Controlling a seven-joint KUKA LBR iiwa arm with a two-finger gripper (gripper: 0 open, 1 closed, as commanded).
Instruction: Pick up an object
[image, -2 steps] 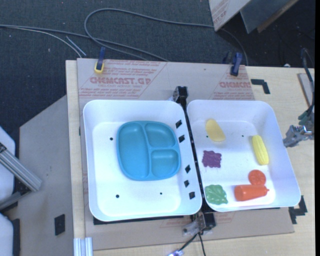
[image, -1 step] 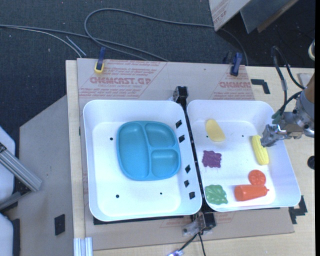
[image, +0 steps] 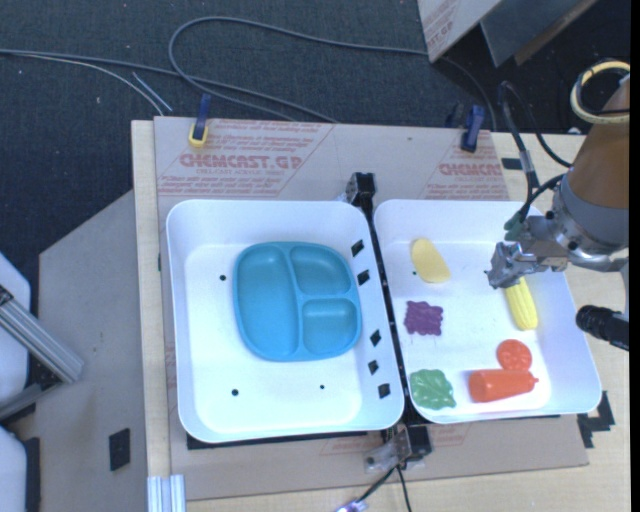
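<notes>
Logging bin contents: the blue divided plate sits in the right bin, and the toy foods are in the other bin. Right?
Not quite. The camera view shows the blue divided plate in the left bin; the toy foods, such as the corn, lie in the right bin.

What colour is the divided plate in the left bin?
Light blue: the divided plate shows plainly in the camera view.

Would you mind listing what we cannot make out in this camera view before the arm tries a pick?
- Gripper: too small and dark in the camera view to tell how it is set.
- Yellow corn: its upper end is hidden under the gripper.
- Red tomato: its lower part is covered by the orange piece.
- Arm: cut off by the right edge.
- Printing on the board: partly legible only.
</notes>
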